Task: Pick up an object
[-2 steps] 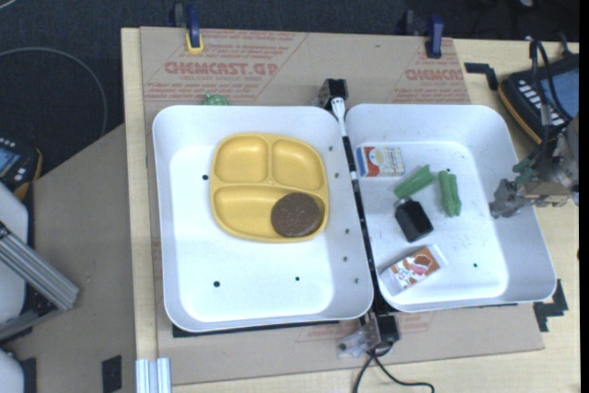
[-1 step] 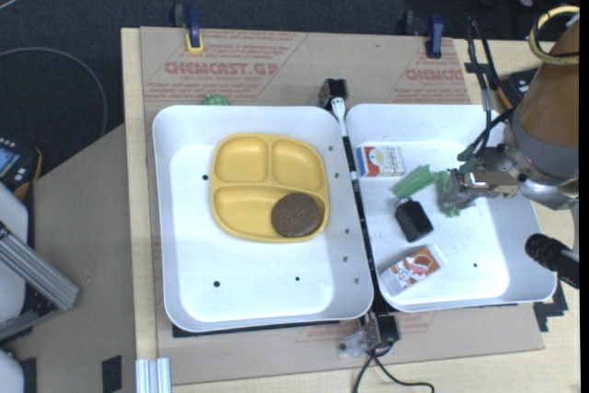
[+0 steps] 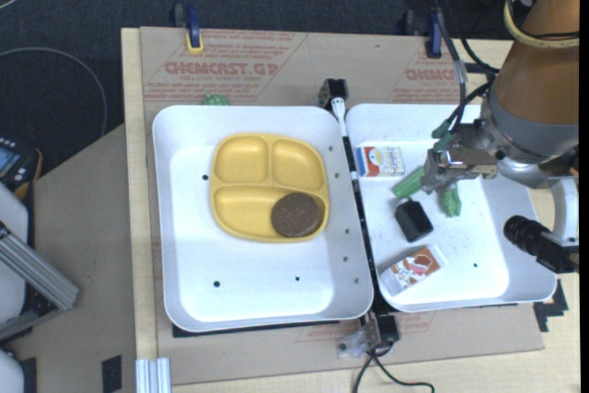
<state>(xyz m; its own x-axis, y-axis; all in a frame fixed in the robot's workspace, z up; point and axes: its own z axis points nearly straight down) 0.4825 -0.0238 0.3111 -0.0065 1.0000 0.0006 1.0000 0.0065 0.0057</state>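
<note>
Gripper [image 3: 448, 175] is hovering over the right bin [image 3: 488, 285] with a green object [image 3: 408, 185] sitting right under it, long axis slanting from lower left up to the right, and honestly can't tell if it's gripping anything.

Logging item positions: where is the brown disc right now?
The brown disc lies in the yellow divided plate, in its lower right compartment, inside the left bin.

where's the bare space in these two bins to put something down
Left bin: wide bare floor below the yellow tray, a narrower strip to its left. Right bin: bare toward the lower right corner. Crowded where the gripper hangs over the green piece, black block and packets.
</note>
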